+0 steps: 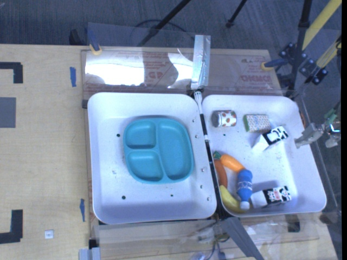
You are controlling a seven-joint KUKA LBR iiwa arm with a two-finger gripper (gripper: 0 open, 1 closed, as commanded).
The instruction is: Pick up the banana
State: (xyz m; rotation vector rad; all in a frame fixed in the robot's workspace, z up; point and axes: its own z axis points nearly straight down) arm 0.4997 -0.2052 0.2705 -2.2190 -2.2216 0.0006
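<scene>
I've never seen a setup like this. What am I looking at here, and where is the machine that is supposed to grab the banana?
You are looking down at a slant from a fixed camera above a wooden bench with two shallow white bins side by side. The left bin holds a blue divided plate. The right bin holds small toy groceries: the banana lies near its front left corner, beside a blue bottle and an orange carrot. Further back are a small spotted can, a green packet and two black-and-white cartons. The machine is a robot arm reaching in from the right; its tool sits at the right bin's far right rim, well away from the banana. I cannot tell whether it is open.
</scene>
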